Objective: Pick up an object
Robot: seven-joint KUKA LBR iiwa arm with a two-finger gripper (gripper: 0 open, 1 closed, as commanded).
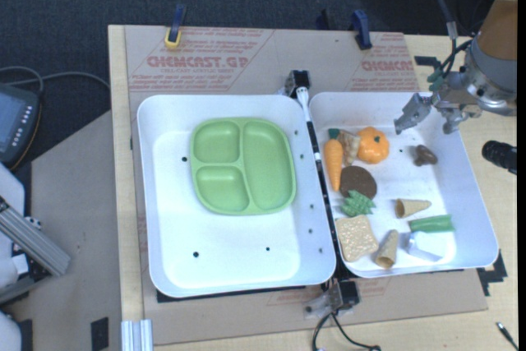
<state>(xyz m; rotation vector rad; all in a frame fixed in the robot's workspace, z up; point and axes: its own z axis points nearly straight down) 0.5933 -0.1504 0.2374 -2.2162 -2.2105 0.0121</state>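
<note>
Hand [431, 118] hovers over the right bin [481, 214] near its 1 o'clock corner, fingers spread, nothing between them. One finger [408, 117] points toward 8 o'clock, the other sits closer to the wrist.

Candidates, all in the right bin: small brown lump [424, 154] just below the hand, standing apart from everything else; orange fruit [372, 145] at 9 o'clock from the hand, touching a pale piece and near the carrot [333, 163]; brown disc [358, 181], green leafy piece [357, 203], cracker [357, 237], two cones [410, 207], green stick [431, 223] lower down. Left bin [156, 201] carries a green divided plate [243, 165].

Judgement: brown lump is the best target. It is closest and isolated, so the fingers can straddle it without nudging neighbours. Centre the open fingers over it, descend straight until the tips nearly reach the bin floor, then close. It looks low and small, so a shallow descent would likely close above it.

Risk: the clustered items at 9 o'clock invite a double contact; avoid them.
</note>
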